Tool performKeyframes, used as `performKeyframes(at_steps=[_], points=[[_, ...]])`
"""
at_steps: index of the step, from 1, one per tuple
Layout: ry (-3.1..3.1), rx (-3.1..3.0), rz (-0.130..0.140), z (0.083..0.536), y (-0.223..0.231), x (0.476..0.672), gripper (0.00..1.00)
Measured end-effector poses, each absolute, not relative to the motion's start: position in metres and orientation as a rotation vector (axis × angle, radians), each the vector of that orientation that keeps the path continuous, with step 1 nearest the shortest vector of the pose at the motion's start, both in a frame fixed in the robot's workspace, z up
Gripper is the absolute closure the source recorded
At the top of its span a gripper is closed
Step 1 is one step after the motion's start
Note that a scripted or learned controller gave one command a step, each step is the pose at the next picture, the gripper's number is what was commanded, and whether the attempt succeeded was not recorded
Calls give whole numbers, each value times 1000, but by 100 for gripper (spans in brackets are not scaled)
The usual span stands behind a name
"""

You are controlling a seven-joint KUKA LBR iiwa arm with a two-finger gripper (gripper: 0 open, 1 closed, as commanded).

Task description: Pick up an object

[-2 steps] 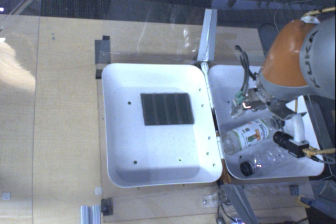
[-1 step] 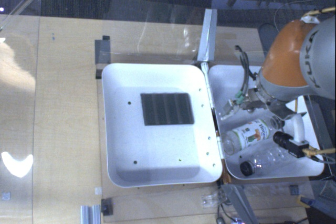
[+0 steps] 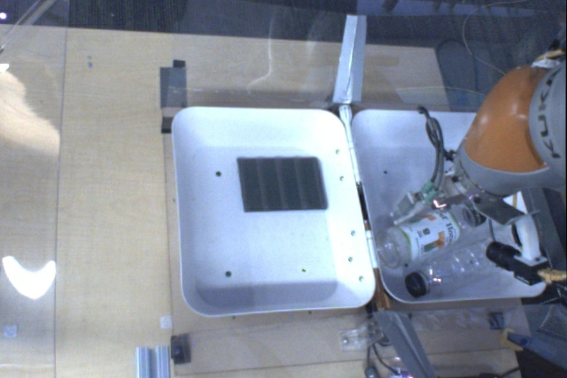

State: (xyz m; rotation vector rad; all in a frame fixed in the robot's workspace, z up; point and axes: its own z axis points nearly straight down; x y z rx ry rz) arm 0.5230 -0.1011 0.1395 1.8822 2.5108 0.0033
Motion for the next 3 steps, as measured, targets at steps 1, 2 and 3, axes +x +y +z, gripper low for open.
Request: performKeyframes(at_steps=[1, 2, 3], points=[[2582, 1769, 11, 90, -106, 545, 0], [2577, 1758, 19, 103, -105, 548, 100], [2584, 1774, 6, 186, -62, 611, 100]])
